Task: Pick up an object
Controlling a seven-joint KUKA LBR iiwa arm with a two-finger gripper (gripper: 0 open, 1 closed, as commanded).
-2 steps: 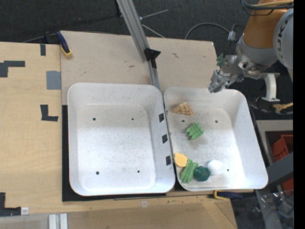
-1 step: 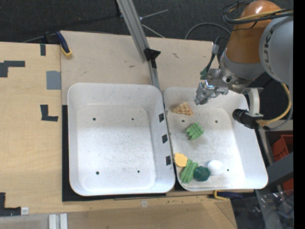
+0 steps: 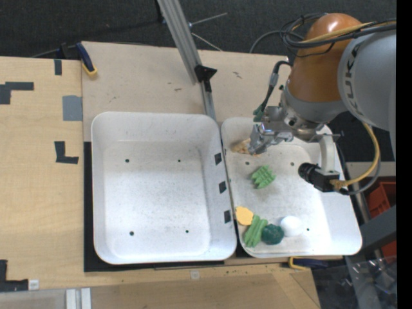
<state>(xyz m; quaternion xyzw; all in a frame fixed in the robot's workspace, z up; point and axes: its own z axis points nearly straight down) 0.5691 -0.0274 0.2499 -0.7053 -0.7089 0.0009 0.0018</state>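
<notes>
I see the arm [image 3: 341, 63] reaching in over the right bin [image 3: 335, 230], with the left bin [image 3: 154, 179] beside it. The gripper [image 3: 261, 137] hangs low at the right bin's far left corner, just above a tan object [image 3: 240, 147]; I cannot tell its state. I judge this the reach step: next it must settle squarely over that piece. A green ridged piece [image 3: 262, 176] lies near, and yellow [image 3: 244, 215], green [image 3: 255, 230], dark green [image 3: 272, 234] and white [image 3: 291, 224] pieces cluster at the near edge.
</notes>
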